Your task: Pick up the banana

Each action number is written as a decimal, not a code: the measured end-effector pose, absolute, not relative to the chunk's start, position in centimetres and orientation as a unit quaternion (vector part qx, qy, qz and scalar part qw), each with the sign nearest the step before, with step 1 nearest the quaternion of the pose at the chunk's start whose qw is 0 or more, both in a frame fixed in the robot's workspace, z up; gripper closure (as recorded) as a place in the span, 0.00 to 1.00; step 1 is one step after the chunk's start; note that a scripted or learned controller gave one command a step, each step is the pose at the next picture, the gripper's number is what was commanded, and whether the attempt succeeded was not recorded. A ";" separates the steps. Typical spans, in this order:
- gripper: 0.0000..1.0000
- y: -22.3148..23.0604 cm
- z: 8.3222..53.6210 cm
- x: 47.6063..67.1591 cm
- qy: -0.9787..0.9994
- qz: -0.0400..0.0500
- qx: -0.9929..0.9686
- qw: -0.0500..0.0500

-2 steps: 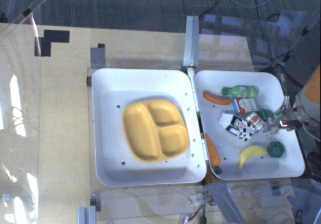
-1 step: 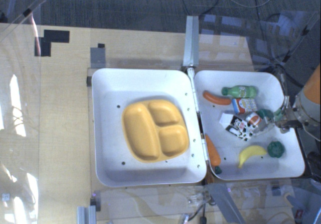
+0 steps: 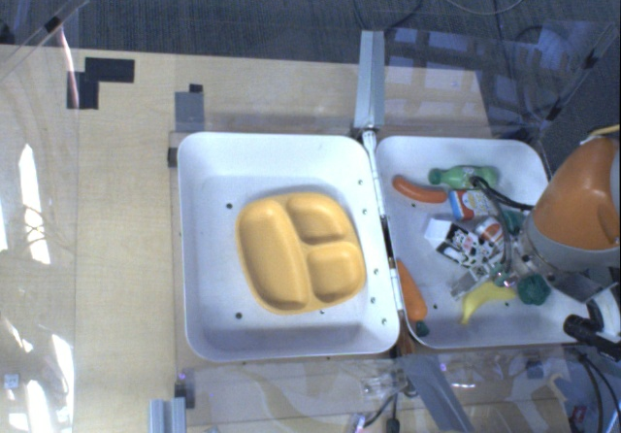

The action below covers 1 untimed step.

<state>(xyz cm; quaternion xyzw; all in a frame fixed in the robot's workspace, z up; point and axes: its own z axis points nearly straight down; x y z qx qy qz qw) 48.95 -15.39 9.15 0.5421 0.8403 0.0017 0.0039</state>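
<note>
Small curved yellow banana (image 3: 485, 298) lies low in the right white shallow bin (image 3: 427, 154), lower right of frame, beside a dark green round toy (image 3: 533, 290). Claw (image 3: 495, 251) sits just above it over clutter; can't tell its opening. Orange carrot (image 3: 411, 291) at bin's left wall. Left white bin (image 3: 194, 256) holds a yellow three-compartment plastic tray (image 3: 301, 249).

Banana (image 3: 482, 300) in right bin (image 3: 543, 329), beside tool (image 3: 490, 264).
</note>
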 end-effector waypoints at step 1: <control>1.00 -15.3 10.3 49.2 0.841 0.004 0.541 0.006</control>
